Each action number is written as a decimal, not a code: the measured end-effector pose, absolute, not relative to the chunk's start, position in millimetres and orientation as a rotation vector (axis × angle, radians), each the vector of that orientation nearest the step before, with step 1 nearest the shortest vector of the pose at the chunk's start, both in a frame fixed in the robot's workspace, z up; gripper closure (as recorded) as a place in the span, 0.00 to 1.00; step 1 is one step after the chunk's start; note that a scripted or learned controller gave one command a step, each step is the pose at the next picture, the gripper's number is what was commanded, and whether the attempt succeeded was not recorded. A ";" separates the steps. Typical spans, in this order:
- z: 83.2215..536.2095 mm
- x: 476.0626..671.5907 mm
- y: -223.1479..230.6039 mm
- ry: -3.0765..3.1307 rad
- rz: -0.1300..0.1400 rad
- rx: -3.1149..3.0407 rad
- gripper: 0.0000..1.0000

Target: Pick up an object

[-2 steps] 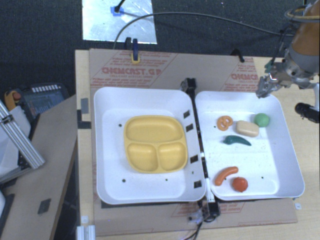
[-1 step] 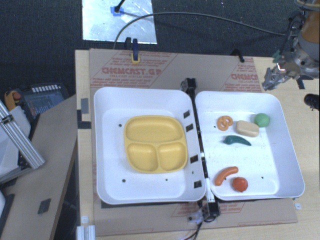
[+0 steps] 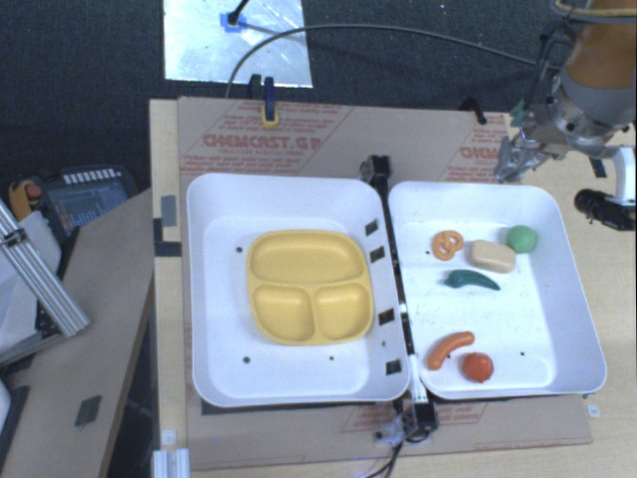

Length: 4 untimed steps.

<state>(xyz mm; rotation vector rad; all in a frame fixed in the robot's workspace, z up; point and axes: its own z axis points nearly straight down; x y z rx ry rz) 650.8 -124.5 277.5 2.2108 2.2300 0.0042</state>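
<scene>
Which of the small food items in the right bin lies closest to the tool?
The green ball, at the bin's far right corner, lies nearest the tool. The pretzel, beige block and others sit farther away.

I see a yellow three-compartment plastic tray (image 3: pixel 307 299) lying in the left shallow white bin (image 3: pixel 214 267), and a shiny metal sheet (image 3: pixel 237 26) beyond the brown cardboard-covered surface (image 3: pixel 328 137).

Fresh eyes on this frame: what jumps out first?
The yellow divided tray sitting alone in the left bin. Then the small toy foods scattered in the right bin: pretzel, green ball, red tomato. The gripper hangs above that bin's far edge.
</scene>
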 end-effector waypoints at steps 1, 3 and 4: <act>261.4 641.3 -66.3 2.232 0.002 2.212 1.00; 236.0 613.7 48.4 2.233 0.001 2.212 1.00; 228.1 607.3 92.8 2.232 0.002 2.213 1.00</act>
